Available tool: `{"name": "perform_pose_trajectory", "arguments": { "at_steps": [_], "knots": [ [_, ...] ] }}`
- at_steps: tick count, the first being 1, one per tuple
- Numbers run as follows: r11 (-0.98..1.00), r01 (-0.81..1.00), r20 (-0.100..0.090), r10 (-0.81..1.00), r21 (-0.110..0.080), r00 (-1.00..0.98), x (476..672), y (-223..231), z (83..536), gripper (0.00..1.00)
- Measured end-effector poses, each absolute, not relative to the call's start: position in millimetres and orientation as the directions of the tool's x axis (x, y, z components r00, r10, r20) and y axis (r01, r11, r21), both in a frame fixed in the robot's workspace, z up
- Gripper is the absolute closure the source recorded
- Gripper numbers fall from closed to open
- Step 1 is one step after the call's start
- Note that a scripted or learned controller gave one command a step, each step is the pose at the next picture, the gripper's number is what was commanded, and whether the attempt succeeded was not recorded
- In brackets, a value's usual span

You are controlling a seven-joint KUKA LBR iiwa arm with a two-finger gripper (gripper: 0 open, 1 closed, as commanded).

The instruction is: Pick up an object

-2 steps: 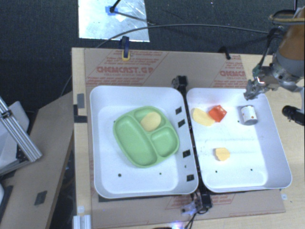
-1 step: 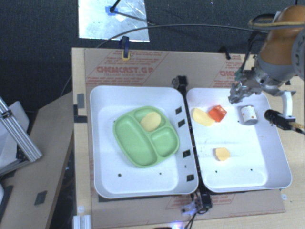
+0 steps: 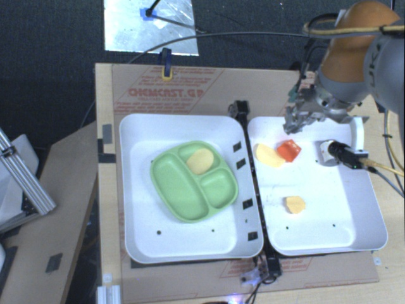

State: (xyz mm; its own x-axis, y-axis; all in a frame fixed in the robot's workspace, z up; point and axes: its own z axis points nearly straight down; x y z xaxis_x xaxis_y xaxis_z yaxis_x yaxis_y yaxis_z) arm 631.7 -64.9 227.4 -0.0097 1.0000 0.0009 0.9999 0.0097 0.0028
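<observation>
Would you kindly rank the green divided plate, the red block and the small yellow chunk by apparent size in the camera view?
1. Green divided plastic plate, clearly largest.
2. Red translucent block and small yellow chunk: they look about alike, so I won't rank them.

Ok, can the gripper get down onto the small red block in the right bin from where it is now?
Probably yes. The gripper hangs just above the small red block, nothing between them. The yellow oval piece touches the block's left side and could crowd a finger.
</observation>
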Motion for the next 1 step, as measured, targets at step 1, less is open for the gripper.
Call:
{"name": "perform_pose_trajectory", "arguments": {
  "at_steps": [1],
  "knots": [
    [0.010,1.000,0.002,1.000,0.002,-0.010,631.6,-15.8,233.9,1.00]
  ]
}}
